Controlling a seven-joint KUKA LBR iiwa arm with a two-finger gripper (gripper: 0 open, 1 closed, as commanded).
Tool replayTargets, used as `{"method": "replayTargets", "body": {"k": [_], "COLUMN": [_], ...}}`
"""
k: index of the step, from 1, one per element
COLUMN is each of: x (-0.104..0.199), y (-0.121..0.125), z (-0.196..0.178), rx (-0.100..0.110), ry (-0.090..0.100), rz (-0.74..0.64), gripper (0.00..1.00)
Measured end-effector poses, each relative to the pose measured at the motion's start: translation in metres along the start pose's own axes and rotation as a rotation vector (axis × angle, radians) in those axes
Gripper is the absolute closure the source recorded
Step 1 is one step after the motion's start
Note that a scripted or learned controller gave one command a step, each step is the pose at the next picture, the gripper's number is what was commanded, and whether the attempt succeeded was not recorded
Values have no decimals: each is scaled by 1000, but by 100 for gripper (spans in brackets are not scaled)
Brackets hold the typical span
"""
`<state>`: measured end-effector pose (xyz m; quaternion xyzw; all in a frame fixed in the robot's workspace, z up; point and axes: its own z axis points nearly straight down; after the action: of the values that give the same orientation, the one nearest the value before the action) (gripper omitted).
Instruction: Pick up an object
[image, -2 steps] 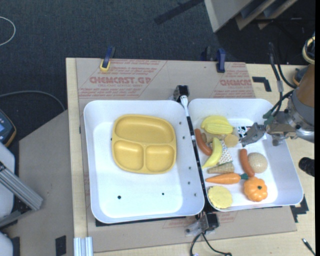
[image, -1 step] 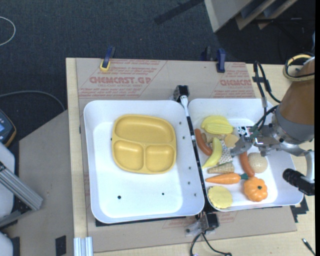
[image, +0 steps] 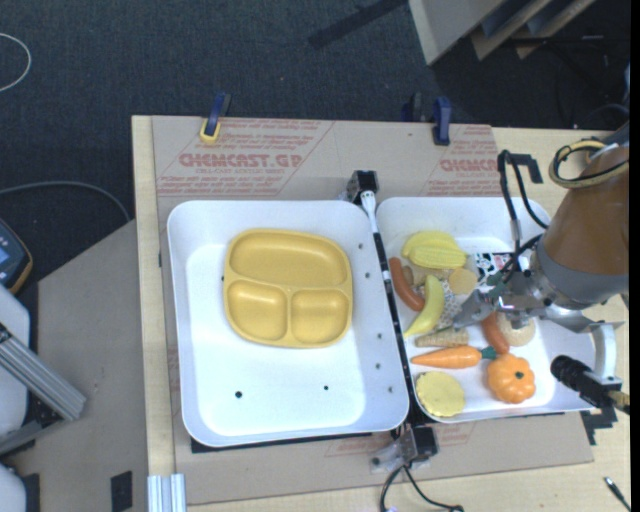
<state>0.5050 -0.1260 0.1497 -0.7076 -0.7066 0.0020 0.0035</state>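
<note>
Yellow plastic on the left, the arm working down in the right bin.

I am looking across from the left bin (image: 200, 330), where the yellow divided plate (image: 288, 287) is sitting alone, to the right bin (image: 440, 212), where the toy food is crowding together: a red sausage (image: 405, 283), a banana (image: 428, 308), a yellow corn-like piece (image: 432, 250), a carrot (image: 447, 357), a pale round slice (image: 441, 393) and an orange pumpkin (image: 510, 380). I am judging this to be the reach-and-grasp step, with the gripper (image: 478, 310) hanging low over the middle of the pile, just beside the banana and above the carrot. Whether it is spread wide or closed I cannot tell from this angle, and nothing is visibly held. The next move is calling for a clean close on one piece, then a straight lift.
</note>
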Motion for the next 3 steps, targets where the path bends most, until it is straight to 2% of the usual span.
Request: {"method": "replayTargets", "body": {"k": [1,2,3], "x": [6,9,9], "y": [-1,2,6], "z": [44,61,46], "rx": [-2,-10,-24], "ry": [0,5,3], "rz": [-1,-3,-3], "gripper": [0,0,100]}}
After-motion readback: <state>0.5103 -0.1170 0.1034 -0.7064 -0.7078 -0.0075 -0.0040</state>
